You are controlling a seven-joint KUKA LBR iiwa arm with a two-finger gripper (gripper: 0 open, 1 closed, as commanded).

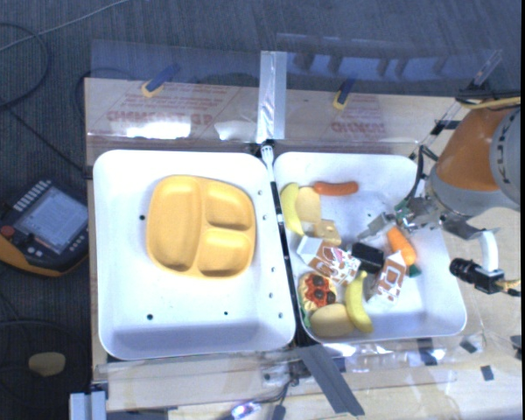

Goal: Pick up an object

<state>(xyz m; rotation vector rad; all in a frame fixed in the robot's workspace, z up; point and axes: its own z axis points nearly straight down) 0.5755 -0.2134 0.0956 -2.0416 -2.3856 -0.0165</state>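
The right bin (pixel 437 309) holds a heap of toy food. An orange carrot (pixel 403 246) lies at its right side. A red sausage (pixel 335 187) lies near the far wall. One banana (pixel 289 208) rests along the left wall and another banana (pixel 359 304) lies near the front. A pizza slice (pixel 315 289) and a tan bun (pixel 330 320) sit at the front left. My gripper (pixel 392 224) hangs low over the bin's right half, just above and left of the carrot, beside a small black piece (pixel 367 254).
A yellow divided plate (pixel 201 226) lies in the left bin (pixel 122 313). Two patterned red-and-white pieces (pixel 337 262) (pixel 391 278) sit mid-heap. The arm's orange band (pixel 472 156) overhangs the right bin's far right corner. A pendant (pixel 44 226) lies on the floor at left.
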